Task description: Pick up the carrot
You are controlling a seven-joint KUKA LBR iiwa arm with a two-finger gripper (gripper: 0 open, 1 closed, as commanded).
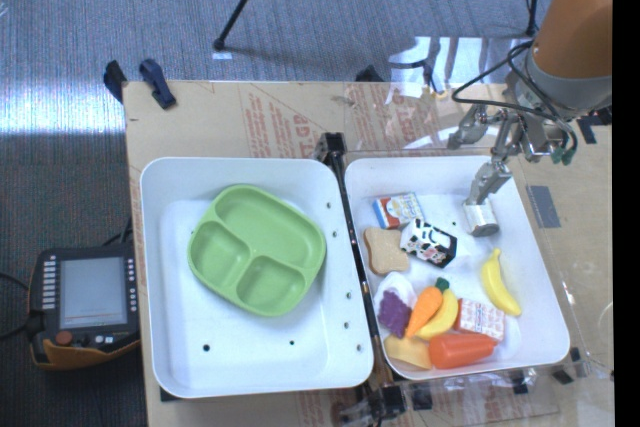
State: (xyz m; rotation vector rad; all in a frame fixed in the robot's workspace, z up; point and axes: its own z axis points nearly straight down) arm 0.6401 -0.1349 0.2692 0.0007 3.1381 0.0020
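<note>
The carrot (423, 309) is small and orange with a green top. It lies tilted in the front part of the right bin (535, 245), between purple grapes (396, 314) and a yellow piece (445, 317). My gripper (482, 215) hangs over the back right part of the same bin, well behind and to the right of the carrot, with nothing seen in it. The grey arm with its orange band (575, 5) comes down from the upper right.
The right bin also holds a banana (500, 283), a black-and-white carton (428, 243), a blue-and-red box (400, 209), a biscuit (384, 252), a red-and-white box (480, 319) and an orange-red piece (462, 349). A green divided plate (257, 249) sits in the left bin (160, 215).
</note>
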